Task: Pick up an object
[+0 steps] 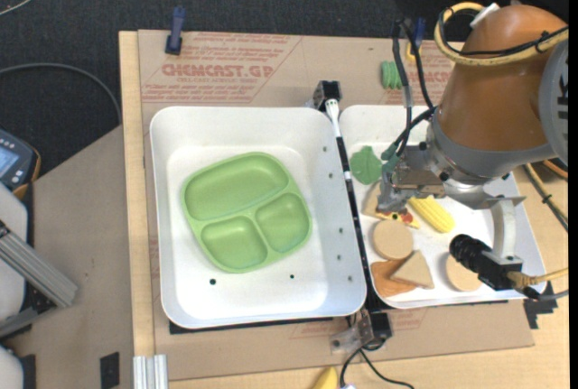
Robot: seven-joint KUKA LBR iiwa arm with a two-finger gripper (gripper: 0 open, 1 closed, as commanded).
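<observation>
- Near edge: cardboard sheet [235, 62] lies under both bins and runs on to the far side.
- Left bin [181, 134], near corner: two small dark specks on the white floor, well apart from each other.
- Left bin, centre: one green divided plate [246, 211] lying flat, three compartments, all bare. One long compartment on the far side, two smaller ones on the near side.
- Right bin [375, 118], near end: tan wedge [414, 272] resting on an orange piece [384, 281]. A second tan disc [462, 277] sits to the right of them, partly hidden by robot hardware.
- Right bin, middle: tan disc [393, 240] just beyond the wedge. Yellow corn cob [432, 215] lies tilted, just right of and beyond the disc.
- Gripper [395, 198] is low in the right bin, between tan disc, corn cob and green piece. Whether it is open or closed cannot be told, and nothing is seen held.
- Right bin, far part: green round piece [366, 165] near the wall shared with the left bin.
- Arm [497, 98] covers the right bin's far right part.
- Far on the cardboard: a small green item [390, 74] beyond the right bin, a blue clamp [174, 31] at the far left corner.
</observation>
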